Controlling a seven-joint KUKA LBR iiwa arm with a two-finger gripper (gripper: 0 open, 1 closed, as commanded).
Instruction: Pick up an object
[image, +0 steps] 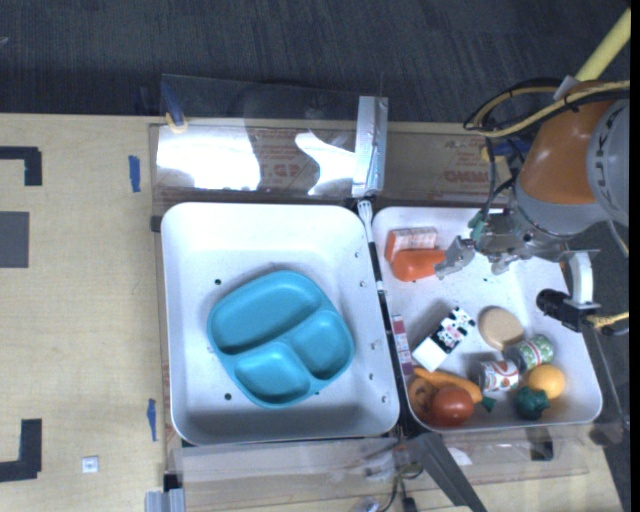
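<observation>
Step in hand, by judgement: approach to a pick, nothing yet taken. Arm (560, 165), grey metal with an orange band, reaches over the right bin (590, 405); its jaws (462, 255) hang at the bin's upper part, just beside an orange block (415, 263) with a pale, red-printed carton (412, 240) touching it above. Whether the jaws are parted or closed cannot be told at this slant, and no item is visible between them. Candidate objects, all in the right bin: black-and-white patterned box (447, 338), angular, near the middle; tan rounded bun-like piece (500, 325), matte; small printed can (500, 377), cylindrical; second can with green banding (533, 352); orange ball-shaped fruit (545, 381); green knobbly piece (531, 403); red tomato-like sphere (452, 404), glossy, touching an orange curved piece (447, 382). Left bin (190, 240), smooth white plastic, holds a blue divided tray (280, 335) with three compartments. Next move, as judged: descend squarely onto the orange block and close; neighbouring carton may crowd the grasp.
</observation>
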